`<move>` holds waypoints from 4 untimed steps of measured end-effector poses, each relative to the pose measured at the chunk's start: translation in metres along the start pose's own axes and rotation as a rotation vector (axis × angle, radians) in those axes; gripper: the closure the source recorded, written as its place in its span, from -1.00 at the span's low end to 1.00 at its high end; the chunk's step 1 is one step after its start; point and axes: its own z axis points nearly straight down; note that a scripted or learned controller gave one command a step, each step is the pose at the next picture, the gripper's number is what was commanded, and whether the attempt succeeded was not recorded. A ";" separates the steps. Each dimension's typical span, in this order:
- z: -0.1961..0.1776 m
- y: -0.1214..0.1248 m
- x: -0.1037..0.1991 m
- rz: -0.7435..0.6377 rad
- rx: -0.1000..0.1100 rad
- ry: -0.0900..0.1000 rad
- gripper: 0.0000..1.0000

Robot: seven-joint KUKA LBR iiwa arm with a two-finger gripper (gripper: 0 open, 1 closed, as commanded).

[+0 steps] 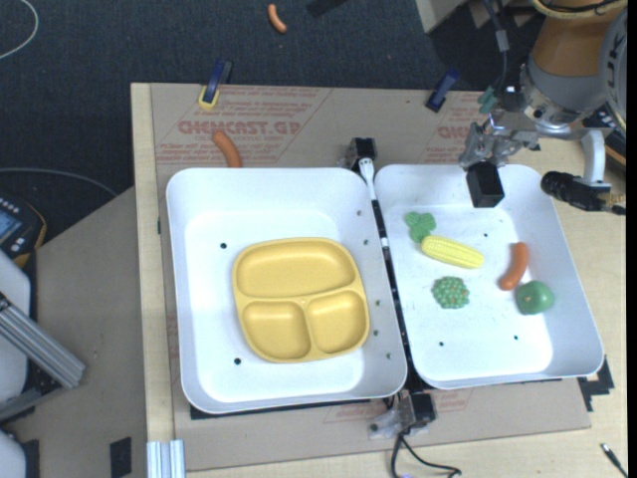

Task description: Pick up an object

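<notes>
Jaws: state cannot be determined | gripper (485,185) above right bin (567,352) far edge, apart from corn (453,253), likely staged for descent.

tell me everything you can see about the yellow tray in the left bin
The yellow tray is a rounded-corner divided plate, seemingly smooth moulded plastic, lying flat and right side up on the floor of the left bin. It has three compartments: one wide one across the far side and two smaller ones side by side nearer the camera. It sits roughly central, turned slightly askew to the bin walls. Only the bin floor touches it.
</notes>
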 end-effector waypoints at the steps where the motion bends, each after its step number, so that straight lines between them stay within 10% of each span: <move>1: 0.009 -0.010 0.051 0.000 0.001 0.000 1.00; 4: 0.004 -0.020 0.168 0.002 -0.004 -0.002 1.00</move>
